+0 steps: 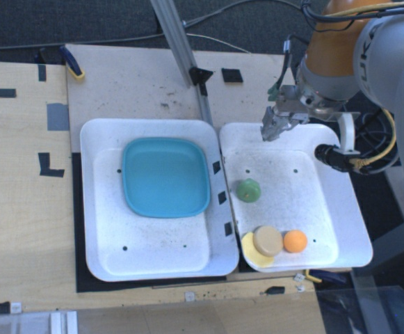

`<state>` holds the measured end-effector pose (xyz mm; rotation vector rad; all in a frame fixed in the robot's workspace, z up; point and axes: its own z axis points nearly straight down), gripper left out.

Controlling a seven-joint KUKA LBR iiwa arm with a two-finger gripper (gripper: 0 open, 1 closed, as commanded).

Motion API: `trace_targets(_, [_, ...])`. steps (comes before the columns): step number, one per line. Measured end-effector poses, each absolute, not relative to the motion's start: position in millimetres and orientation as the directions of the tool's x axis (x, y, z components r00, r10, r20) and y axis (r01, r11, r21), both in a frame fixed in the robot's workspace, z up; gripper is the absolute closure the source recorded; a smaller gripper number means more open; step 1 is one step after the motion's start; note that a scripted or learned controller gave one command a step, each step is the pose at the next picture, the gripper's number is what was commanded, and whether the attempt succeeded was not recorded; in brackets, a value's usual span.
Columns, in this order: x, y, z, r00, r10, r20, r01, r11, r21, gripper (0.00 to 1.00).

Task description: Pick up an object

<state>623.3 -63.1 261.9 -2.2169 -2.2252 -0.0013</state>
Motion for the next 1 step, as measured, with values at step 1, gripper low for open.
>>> trace_targets(1, [613.5,-6.3,263.4,-0.005,1.0,0.001,1.0,0.005,0.0,1.0])
